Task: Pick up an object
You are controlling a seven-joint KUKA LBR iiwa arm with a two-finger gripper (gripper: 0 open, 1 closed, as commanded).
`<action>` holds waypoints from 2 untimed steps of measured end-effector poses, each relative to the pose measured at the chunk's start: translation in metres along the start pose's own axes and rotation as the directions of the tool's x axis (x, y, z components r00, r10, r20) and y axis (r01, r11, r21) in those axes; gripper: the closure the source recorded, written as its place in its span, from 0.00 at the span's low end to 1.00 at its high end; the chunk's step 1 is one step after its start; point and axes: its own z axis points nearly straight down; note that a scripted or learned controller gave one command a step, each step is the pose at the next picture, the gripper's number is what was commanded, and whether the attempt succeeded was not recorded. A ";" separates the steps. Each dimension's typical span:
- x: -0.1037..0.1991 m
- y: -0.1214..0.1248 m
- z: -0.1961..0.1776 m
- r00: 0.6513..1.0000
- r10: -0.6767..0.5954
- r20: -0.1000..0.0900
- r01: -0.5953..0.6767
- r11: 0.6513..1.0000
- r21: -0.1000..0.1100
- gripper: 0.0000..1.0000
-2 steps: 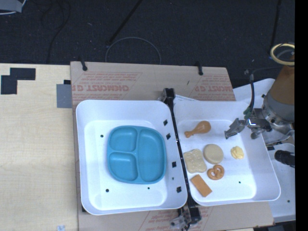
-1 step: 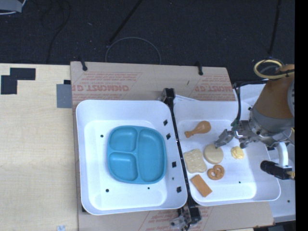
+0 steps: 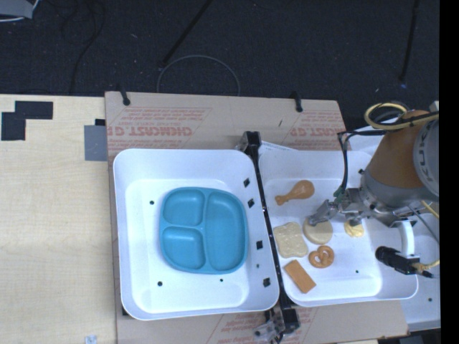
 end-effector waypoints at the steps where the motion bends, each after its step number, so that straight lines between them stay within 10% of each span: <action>1: -0.001 0.003 -0.014 1.000 0.003 0.002 -0.003 1.000 -0.010 1.00; 2: 0.000 0.001 -0.055 1.000 -0.001 0.000 0.001 1.000 0.004 1.00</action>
